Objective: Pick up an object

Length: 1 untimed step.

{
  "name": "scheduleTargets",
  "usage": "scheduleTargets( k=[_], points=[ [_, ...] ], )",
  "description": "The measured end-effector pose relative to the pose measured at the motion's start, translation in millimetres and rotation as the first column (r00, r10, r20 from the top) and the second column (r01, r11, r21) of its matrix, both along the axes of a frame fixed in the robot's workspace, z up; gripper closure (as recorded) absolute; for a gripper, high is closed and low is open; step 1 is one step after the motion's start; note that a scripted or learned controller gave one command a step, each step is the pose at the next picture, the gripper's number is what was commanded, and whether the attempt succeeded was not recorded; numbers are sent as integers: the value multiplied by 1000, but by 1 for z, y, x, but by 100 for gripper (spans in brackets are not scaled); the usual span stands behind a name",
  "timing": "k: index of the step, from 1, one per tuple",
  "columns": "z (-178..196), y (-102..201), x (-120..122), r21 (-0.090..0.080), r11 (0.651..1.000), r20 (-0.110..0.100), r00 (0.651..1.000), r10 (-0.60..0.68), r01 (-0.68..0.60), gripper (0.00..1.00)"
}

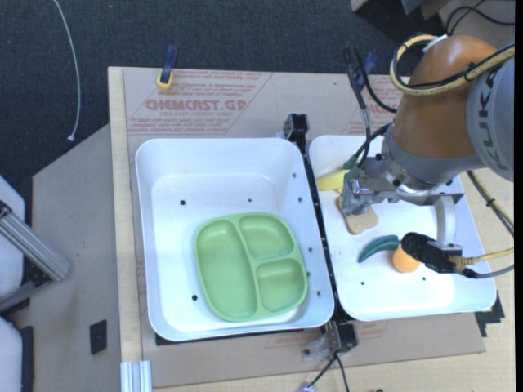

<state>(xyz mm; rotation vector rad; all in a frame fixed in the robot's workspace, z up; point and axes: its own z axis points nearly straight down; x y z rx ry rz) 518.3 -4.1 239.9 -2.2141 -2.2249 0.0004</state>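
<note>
my gripper [356,205] hangs over the tan slab [360,220] in the right bin [409,296], its grip unclear to me; the piece looks light, stiff, best pinched across its narrow sides.

The arm [445,104] covers the right bin's [409,300] twelve o'clock portion and runs off the frame's three o'clock edge. It hides most of a yellow object [329,181]. A tan piece [361,220] lies partly under the gripper [357,198].
</note>
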Motion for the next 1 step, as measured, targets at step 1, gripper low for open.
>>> scheduleTargets(
  k=[1],
  points=[
    [-14,48,-17,0,1000,-2,1000,0,0,100]
  ],
)
